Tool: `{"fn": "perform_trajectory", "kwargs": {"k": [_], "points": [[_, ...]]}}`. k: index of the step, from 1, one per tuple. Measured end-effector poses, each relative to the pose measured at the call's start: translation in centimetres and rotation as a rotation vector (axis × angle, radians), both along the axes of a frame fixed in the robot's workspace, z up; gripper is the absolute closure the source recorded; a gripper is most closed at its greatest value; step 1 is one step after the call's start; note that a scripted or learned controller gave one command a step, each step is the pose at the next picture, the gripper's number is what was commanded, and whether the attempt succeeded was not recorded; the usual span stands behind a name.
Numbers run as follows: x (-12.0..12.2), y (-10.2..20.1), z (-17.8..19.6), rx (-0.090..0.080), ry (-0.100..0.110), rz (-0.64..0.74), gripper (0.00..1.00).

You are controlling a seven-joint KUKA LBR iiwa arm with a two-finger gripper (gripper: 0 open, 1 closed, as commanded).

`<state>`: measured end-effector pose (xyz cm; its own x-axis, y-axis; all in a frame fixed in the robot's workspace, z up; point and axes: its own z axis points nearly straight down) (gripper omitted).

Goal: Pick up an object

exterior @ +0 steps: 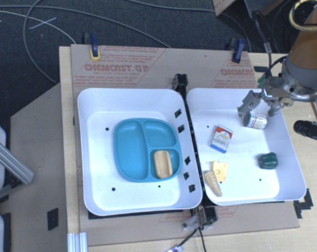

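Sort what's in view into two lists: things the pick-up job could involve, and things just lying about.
For the job:
- tool, over the right bin
- small jar beneath it
- small carton
- dark green object
- yellow piece
- corn cob

Lying about:
- blue divided plate in the left bin
- tan block in one plate compartment
- blue clamps

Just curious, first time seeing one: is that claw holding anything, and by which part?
Cannot be told. The claw hangs right over a small jar in the right bin.
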<state>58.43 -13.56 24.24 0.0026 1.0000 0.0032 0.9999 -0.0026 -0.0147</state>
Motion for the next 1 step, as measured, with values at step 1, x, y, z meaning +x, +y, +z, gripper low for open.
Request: {"fn": "perform_trajectory", "kwargs": {"k": [1], "points": [[0.24, 0.03, 0.73, -0.002, -0.013, 0.003, 0.00]]}}
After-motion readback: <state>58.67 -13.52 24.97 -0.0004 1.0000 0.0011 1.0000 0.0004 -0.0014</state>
